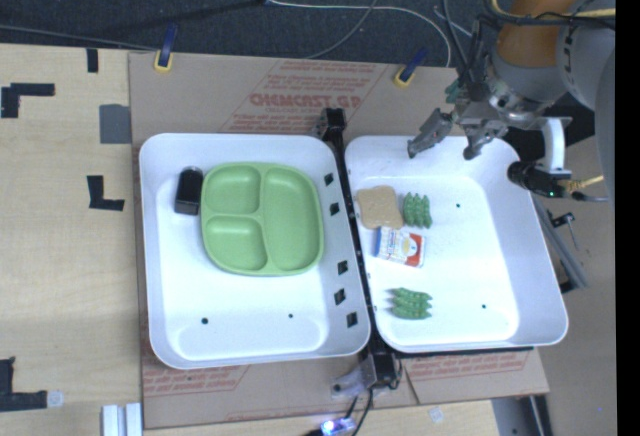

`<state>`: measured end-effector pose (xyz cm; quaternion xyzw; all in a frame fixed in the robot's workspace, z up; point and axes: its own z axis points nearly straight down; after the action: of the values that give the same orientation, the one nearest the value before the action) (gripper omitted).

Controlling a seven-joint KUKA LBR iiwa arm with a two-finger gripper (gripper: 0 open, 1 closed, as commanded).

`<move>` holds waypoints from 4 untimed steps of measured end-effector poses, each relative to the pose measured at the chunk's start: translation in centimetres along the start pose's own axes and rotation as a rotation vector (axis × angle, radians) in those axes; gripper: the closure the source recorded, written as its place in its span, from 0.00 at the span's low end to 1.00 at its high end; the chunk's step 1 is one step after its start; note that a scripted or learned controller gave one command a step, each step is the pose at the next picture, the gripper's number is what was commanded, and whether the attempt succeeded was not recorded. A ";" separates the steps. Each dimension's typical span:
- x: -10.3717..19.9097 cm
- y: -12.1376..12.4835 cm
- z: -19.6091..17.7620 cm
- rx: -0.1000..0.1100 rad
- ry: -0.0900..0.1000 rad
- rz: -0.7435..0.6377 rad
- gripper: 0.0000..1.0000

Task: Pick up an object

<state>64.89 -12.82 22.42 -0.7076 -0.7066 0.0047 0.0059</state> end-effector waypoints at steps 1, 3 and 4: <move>0.0 0.3 -0.9 -0.014 -0.002 -0.003 0.00; 0.9 -0.6 11.2 -0.008 -0.002 -0.002 0.00; 0.9 -0.5 14.0 -0.015 -0.004 -0.003 0.00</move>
<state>64.19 -11.92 8.46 -0.7066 -0.7076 0.0007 -0.0006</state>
